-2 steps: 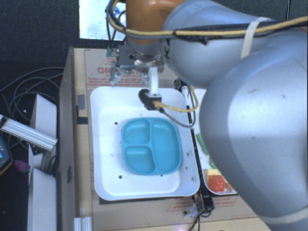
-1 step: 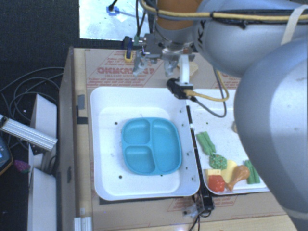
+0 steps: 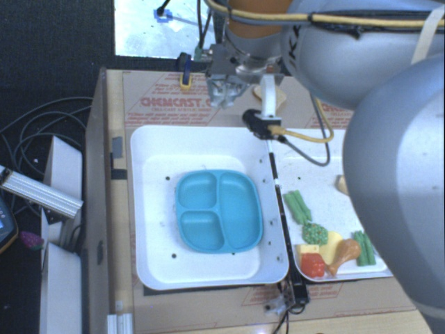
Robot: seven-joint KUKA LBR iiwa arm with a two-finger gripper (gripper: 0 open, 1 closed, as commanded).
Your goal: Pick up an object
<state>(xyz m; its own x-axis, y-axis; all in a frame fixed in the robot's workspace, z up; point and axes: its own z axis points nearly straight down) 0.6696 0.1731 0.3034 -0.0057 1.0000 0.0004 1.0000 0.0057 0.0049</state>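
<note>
Your gripper (image 3: 224, 92) hangs above the far rim of the left bin (image 3: 149, 186), which holds a blue divided tray (image 3: 217, 210); its jaw state is blurred and cannot be told. Toy food lies in the right bin (image 3: 316, 176): green beans (image 3: 298, 206), what appears to be broccoli (image 3: 314, 233), a drumstick (image 3: 343, 254).

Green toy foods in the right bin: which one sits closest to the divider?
The green beans, lying nearest the divider at the pile's upper left. The broccoli sits below them, and the other green piece lies far right beside the drumstick.
</note>
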